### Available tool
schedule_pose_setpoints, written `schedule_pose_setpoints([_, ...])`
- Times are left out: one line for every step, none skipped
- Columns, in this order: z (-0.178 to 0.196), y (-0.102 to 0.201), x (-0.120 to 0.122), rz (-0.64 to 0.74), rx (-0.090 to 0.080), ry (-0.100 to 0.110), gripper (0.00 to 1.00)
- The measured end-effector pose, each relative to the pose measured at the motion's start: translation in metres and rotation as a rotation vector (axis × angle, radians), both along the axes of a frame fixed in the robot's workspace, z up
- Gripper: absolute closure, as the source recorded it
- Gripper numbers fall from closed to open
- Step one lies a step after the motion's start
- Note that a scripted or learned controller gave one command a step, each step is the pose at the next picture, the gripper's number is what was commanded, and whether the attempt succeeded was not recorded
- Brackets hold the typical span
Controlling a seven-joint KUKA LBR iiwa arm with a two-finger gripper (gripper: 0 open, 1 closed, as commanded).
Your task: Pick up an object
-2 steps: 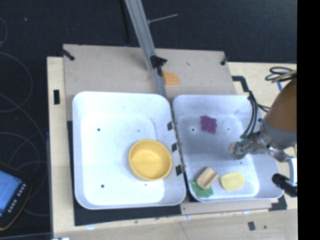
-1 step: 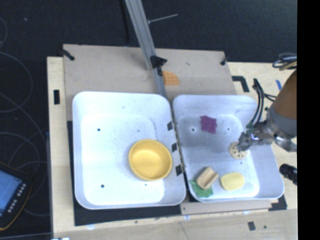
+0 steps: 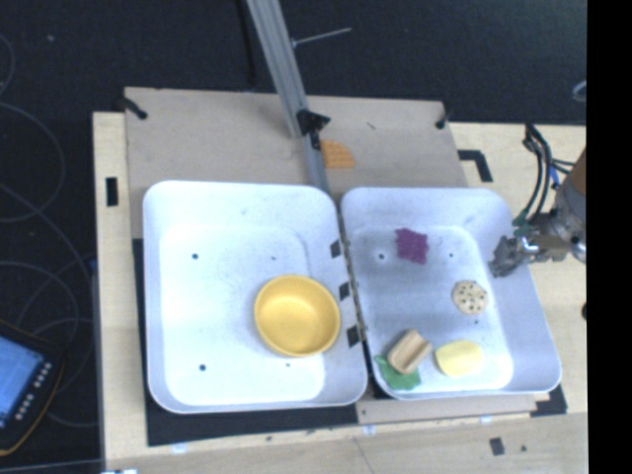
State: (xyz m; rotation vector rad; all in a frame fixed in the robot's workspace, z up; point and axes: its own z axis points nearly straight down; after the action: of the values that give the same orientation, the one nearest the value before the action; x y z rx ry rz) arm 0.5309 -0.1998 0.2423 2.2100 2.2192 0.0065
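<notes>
One yellow bowl [image 3: 296,315]; one cookie [image 3: 470,297]; one purple block [image 3: 412,245].

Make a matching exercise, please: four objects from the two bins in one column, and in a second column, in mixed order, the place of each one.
Objects:
1. yellow bowl
2. purple piece
3. round cookie
4. yellow lump

Places:
A. right bin, near its front edge
B. left bin, toward its front right
C. right bin, toward its back
D. right bin, beside its right wall, near the gripper

Pairs: 1-B, 2-C, 3-D, 4-A
</notes>
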Motion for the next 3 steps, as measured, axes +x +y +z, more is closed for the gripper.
schedule_pose_setpoints([0.054, -0.001, 0.002, 0.001, 0.000, 0.002, 1.00])
schedule_pose_setpoints([0.055, 0.052, 0.016, 0.003, 0.002, 0.006, 1.00])
schedule_pose_setpoints([0.042, 0.108, 0.025, 0.003, 0.004, 0.008, 1.00])
